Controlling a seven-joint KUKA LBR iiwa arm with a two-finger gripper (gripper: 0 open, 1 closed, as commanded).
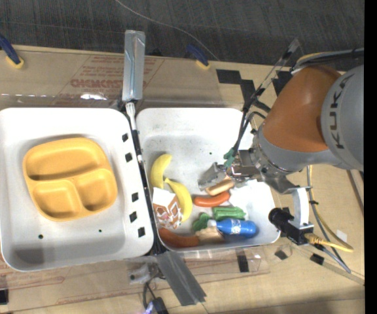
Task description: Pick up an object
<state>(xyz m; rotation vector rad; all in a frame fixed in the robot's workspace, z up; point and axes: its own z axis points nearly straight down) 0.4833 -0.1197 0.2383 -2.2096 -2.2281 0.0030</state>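
Note:
The right bin (188, 126) holds a pile of toy food along its near side. Two yellow bananas (161, 169) (182, 200) lie at the left, by an orange and white carton (165, 211). An orange sausage (211, 200), a green piece (228, 212), a blue bottle (237, 227) and a brown sausage (177, 240) lie further right and nearer. My gripper (216, 175) hangs low over the middle of this bin. A tan bun-like piece (220, 187) sits directly under it, touching or nearly so. The grey and orange arm (306, 120) reaches in from the right.
The left bin (18, 241) holds a yellow divided plate (71, 175). A metal bar (133, 64) stands at the far end of the divider between the bins. Cables run along the arm at the right. The far half of the right bin is bare.

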